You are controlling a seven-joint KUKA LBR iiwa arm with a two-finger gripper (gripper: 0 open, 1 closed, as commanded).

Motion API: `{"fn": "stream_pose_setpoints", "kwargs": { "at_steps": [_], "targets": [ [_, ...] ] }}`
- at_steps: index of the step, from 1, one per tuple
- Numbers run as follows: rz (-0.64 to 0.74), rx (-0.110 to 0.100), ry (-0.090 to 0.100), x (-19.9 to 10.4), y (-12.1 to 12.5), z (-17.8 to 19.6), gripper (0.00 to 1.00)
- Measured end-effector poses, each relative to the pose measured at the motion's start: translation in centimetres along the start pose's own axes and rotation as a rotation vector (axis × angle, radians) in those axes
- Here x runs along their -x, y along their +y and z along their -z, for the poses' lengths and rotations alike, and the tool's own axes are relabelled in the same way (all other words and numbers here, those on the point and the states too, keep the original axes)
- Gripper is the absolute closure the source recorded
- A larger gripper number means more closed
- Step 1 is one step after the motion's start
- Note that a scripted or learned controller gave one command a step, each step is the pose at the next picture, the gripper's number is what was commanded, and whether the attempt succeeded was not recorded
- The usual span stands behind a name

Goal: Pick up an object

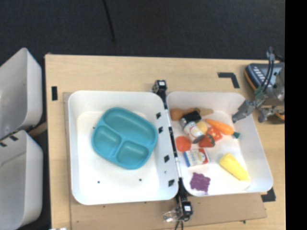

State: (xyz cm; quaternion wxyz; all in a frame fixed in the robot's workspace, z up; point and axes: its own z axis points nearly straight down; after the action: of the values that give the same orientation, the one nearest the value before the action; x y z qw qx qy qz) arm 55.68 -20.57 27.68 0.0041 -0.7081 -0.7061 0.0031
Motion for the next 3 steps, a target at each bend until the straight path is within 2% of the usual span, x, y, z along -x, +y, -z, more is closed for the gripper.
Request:
{"fn": "stream_pose_setpoints", "kwargs": {
  "at_steps": [1, 2, 3],
  "targets": [
    [0.003, 0.011, -0.002, -0.1, 0.2, 0.7, 0.00],
    [0.002, 0.008, -0.002, 0.0, -0.6, -4.0, 0.00],
    [0.001, 0.005, -0.002, 0.4, -0.9, -10.3, 0.00]
  ]
}}
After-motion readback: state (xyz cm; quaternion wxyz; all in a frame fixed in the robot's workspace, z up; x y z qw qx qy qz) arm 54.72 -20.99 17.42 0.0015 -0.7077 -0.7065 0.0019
